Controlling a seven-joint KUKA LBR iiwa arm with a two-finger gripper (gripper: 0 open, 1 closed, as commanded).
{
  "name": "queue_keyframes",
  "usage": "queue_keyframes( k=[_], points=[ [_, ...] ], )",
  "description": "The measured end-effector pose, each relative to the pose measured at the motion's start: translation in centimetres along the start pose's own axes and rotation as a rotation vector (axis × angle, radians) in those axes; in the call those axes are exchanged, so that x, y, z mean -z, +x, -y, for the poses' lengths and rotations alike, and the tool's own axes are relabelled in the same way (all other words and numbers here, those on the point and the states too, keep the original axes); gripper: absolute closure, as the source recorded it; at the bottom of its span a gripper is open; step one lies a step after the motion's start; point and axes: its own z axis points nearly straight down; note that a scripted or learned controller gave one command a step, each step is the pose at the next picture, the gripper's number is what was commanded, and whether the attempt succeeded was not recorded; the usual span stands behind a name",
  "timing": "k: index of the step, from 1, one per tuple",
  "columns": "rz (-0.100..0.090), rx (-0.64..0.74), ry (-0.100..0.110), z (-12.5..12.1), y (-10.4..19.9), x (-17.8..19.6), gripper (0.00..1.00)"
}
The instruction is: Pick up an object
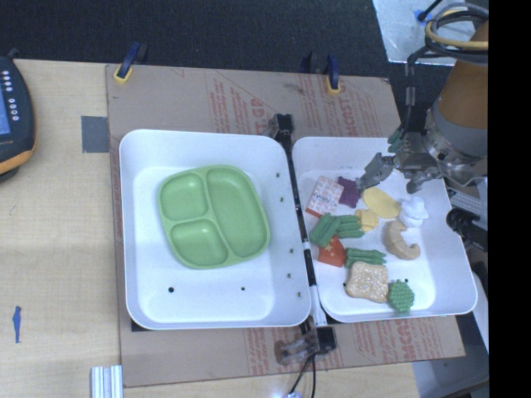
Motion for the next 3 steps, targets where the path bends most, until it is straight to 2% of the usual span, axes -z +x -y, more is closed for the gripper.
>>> queue_keyframes(
  k=[1,2,3],
  points=[
    [0.003,-0.003,-0.003,-6.5,-5.6,-17.7,0.0],
    [0.002,0.003,-0.005,-8.0,-2.2,-17.0,0.0],
    [0.003,0.002,-0.006,-8.0,-2.4,-15.8,1.0]
  ],
)
